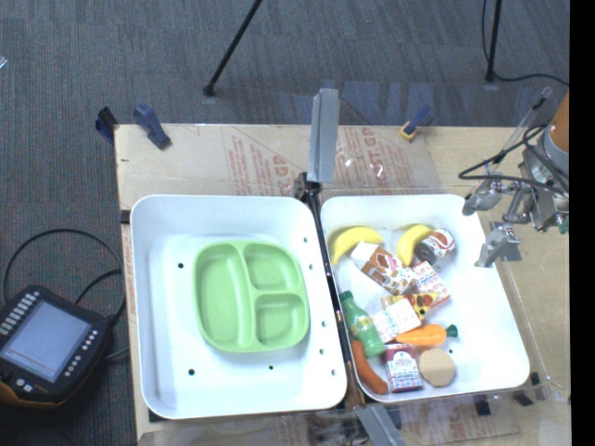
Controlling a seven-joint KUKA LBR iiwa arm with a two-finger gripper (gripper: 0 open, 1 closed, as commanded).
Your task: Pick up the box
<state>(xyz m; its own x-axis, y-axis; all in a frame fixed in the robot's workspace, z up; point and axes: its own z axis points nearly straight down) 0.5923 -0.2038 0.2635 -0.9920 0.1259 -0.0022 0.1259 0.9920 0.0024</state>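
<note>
Nearest, at six o'clock in the right bin (507,342), lies a small maroon box (403,369) beside a tan disc (437,367). Further back sit two bananas (355,240). At three o'clock, the gripper (502,242) hovers above the bin's rim; whether it is parted, I cannot tell

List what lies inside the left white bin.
The left white bin holds one thing: a green divided tray with three compartments, lying flat near the middle, nothing in them. Whatever might sit beneath the tray is covered and cannot be seen.
</note>
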